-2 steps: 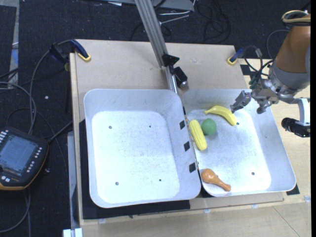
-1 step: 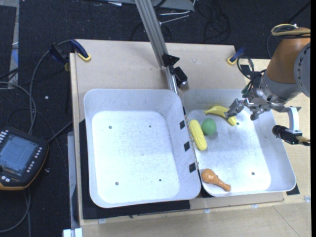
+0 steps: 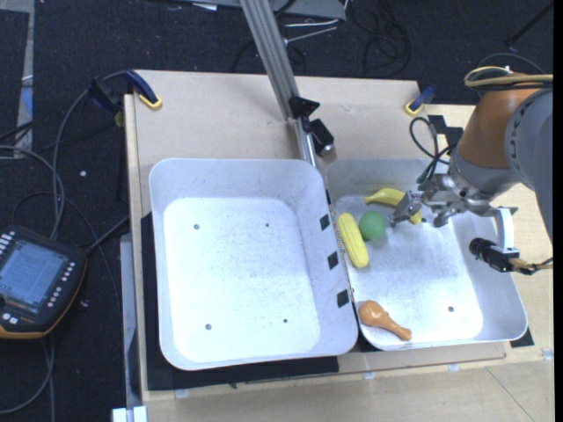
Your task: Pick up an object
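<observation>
Bench of pale wood fills the middle of the frame, bearing two shallow white bins side by side. The left bin takes up the centre-left of the picture. The right bin, at centre-right, holds four toy foods.

A yellow corn cob lies along the right bin's left wall, running from upper left to lower right. A green round fruit sits just beside it, touching or nearly touching its upper end. A yellow banana rests near the bin's upper edge, just above the green fruit. An orange pear-shaped piece, possibly a squash or a drumstick, lies alone at the bin's lower left corner, well apart from the other three.

The grey arm, with its orange band, enters from the right edge of the frame and leans over the upper part of the right bin. Its gripper hangs low just to the right of the banana and the green fruit; something small and yellow shows at its tip, but what that is, and whether the tip is parted or closed, cannot be told at this size.

A handheld control pendant lies on the dark floor at the left edge of the frame. A metal post slants down from the top centre to the gap between the bins.
</observation>
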`<state>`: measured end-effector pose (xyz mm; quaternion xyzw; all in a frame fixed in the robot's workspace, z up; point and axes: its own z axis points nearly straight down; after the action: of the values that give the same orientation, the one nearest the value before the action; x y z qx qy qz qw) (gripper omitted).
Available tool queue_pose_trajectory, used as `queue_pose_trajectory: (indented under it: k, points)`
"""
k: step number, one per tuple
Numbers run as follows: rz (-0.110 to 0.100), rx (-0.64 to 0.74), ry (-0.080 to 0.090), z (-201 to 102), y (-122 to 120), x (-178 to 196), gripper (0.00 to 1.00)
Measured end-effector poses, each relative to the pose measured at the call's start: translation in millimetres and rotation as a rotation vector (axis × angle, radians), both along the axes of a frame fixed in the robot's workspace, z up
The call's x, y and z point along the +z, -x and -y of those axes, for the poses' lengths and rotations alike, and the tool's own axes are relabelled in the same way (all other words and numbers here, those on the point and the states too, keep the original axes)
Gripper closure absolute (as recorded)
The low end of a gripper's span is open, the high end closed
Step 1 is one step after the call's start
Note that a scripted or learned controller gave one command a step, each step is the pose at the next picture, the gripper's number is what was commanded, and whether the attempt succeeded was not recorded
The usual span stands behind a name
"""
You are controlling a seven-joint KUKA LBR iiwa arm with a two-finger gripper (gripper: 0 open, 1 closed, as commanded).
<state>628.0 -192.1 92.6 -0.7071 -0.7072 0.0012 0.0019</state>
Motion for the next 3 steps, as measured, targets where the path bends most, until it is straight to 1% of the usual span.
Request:
queue_pose_trajectory:
  k: [1,2,3]
  points:
    - [0.005,0.000,0.001,0,-1,13,1.00]
    - [0.008,0.000,0.002,6,4,59,1.00]
    - [0.008,0.000,0.002,6,0,102,1.00]
